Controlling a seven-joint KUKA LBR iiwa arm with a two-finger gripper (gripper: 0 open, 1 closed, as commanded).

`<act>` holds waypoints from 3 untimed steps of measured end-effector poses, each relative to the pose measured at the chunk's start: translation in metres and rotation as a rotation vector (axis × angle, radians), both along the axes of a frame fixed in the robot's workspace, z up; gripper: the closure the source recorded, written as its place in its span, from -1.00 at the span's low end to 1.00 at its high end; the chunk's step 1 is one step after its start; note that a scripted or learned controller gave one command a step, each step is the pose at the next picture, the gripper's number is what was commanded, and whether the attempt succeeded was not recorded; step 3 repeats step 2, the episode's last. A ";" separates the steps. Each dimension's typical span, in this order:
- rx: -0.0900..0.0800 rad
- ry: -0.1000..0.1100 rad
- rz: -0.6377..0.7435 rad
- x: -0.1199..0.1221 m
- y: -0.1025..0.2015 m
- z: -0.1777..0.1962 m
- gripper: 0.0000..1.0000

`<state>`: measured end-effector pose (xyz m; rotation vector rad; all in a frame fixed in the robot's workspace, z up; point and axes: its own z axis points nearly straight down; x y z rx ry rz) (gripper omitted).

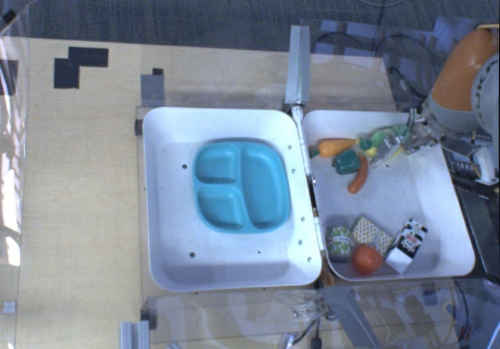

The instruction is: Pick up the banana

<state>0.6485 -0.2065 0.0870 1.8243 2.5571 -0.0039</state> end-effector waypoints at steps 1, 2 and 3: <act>0.008 0.016 0.039 0.018 0.002 -0.001 -1.00; -0.001 0.008 0.046 0.019 0.001 0.009 1.00; -0.001 0.008 0.046 0.019 0.001 0.009 1.00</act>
